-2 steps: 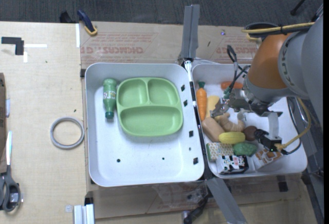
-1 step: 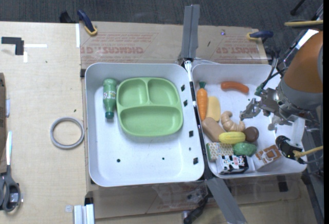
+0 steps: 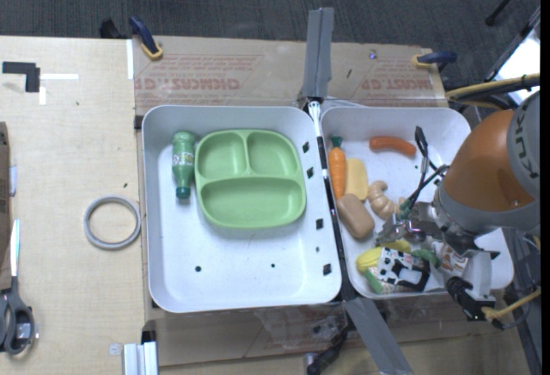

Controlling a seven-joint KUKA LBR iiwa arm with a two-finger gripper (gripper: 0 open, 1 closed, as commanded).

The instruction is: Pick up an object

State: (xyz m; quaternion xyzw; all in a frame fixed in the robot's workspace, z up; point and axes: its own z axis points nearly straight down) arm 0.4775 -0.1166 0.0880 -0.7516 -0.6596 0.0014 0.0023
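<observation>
Corn (image 3: pixel 369 260) lies in the right bin's (image 3: pixel 447 119) near corner, just beside the tool (image 3: pixel 411 237), whose opening I cannot tell; it should descend straight, avoiding the checkered toy (image 3: pixel 397 266).
</observation>
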